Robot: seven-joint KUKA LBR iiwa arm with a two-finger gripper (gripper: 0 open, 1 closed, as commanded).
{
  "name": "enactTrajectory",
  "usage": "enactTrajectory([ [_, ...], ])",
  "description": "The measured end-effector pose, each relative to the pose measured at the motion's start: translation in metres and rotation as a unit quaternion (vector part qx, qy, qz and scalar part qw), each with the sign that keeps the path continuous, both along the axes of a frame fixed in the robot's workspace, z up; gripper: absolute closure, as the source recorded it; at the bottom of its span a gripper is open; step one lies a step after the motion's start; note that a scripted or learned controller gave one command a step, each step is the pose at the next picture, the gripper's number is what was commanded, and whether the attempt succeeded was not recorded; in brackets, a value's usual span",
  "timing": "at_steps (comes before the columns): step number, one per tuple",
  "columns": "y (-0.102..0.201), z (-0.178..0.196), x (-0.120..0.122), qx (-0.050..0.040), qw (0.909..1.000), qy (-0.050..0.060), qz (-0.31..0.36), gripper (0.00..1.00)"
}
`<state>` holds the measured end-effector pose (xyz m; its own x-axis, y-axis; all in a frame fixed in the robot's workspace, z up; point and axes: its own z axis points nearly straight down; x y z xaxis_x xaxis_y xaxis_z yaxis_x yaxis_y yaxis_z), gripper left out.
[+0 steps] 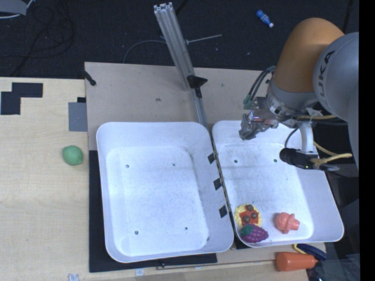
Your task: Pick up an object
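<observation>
**Gripper over the far end of the right bin, toys at the near end**

We see the gripper (253,127) above the far part of the right bin (321,204), under the arm's orange band (304,51). We cannot tell how its tips are set. The candidate objects lie well apart from it, at the bin's near edge: a yellow toy (247,214) touching a purple grape cluster (254,234), and a pink toy (286,222) just beside them. The left bin (105,139) adjoins. A green ball (73,155) rests on the bench.
</observation>
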<state>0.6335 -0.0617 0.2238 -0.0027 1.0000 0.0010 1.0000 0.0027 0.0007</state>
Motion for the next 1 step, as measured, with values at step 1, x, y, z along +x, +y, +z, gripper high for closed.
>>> enactTrajectory([
  [1, 0.0478, 0.0106, 0.0031, 0.0001, 1.0, 0.0, 0.0, 1.0],
])
